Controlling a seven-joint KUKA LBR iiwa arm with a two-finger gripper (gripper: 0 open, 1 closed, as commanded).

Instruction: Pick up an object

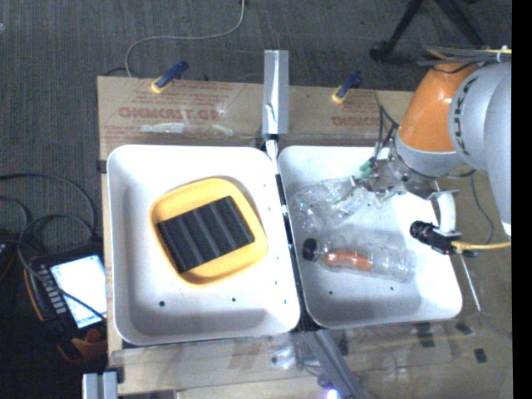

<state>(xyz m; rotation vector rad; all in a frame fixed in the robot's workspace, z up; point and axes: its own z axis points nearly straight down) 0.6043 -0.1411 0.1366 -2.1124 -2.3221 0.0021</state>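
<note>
The desk (166, 110) carries two shallow white bins set side by side, so things can be lifted from one and dropped in the other. The left bin (133, 181) holds a yellow tray with a black ribbed insert (208, 231), lying flat and turned at an angle. The grey arm (486, 115) reaches over the right bin (432, 302), its gripper (384, 175) low above the far end of a crumpled clear plastic wrapper (328, 202), probably its target; whether it is closed I cannot tell. Nearer lies a clear plastic bottle (362, 260) on its side, black cap leftward, something orange inside, just beside the wrapper.
</note>
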